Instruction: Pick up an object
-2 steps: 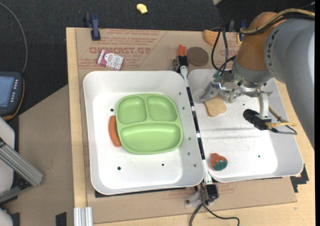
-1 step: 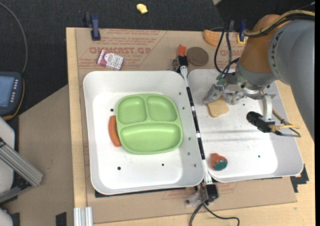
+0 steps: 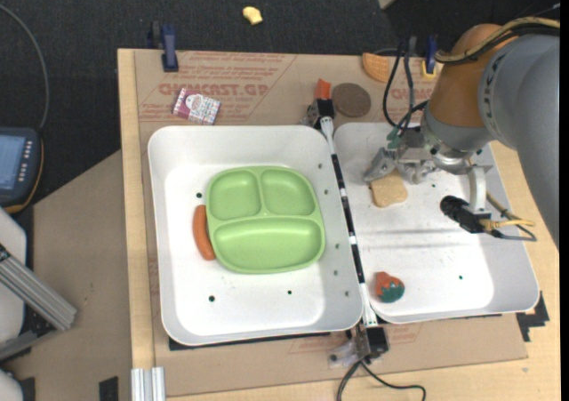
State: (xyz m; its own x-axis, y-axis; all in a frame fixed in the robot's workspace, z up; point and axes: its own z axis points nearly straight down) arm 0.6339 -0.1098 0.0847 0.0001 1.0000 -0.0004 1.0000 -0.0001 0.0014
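Tan bread-like piece (image 3: 388, 192) in right bin (image 3: 498, 292), long axis approx left-right, just below gripper (image 3: 397, 162); gripper state: can't tell.

position: one fixed camera, high above the bench (image 3: 267, 75)
facing: down at a slant, far bench edge at top of frame
range: far enough to take in both white bins, left bin (image 3: 178, 239) and right bin (image 3: 498, 292)
arm (image 3: 498, 79): enters from the right side
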